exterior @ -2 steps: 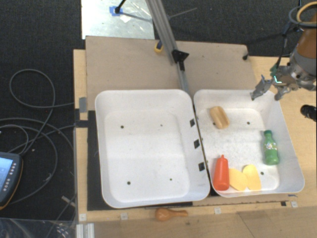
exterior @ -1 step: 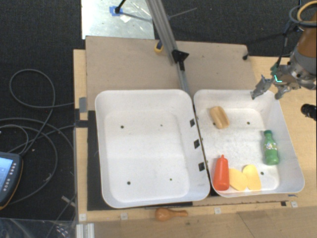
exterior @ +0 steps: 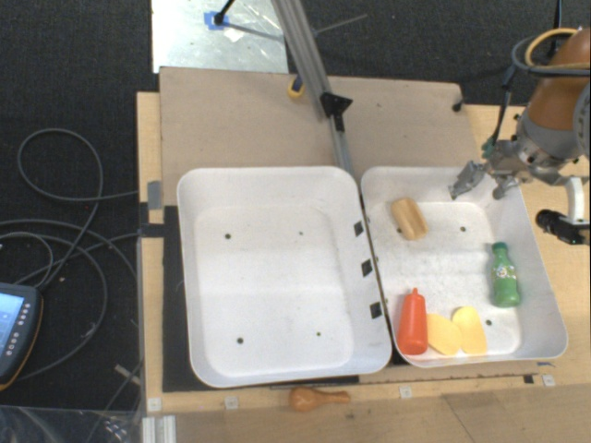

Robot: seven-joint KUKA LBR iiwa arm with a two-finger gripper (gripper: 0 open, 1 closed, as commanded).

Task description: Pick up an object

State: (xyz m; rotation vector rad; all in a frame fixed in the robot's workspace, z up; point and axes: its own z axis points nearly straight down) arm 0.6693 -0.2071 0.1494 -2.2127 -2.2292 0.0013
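Right now the tool (exterior: 484,181) is hovering over the far right corner of the right bin (exterior: 554,314), its two fingers spread apart with nothing between them. Taking that bin as the landmark: a tan bread roll (exterior: 408,218) is lying near its far left side, just left of and below the tool and apart from it. A green bottle (exterior: 504,274) is lying along its right side. A red bottle (exterior: 412,321) is resting at its near left corner, touching two yellow pieces (exterior: 457,331) beside it. The left bin (exterior: 199,247) is sitting against its left wall. An orange-brown object (exterior: 317,398) is lying on the tabletop (exterior: 434,98), just beyond its near left corner.
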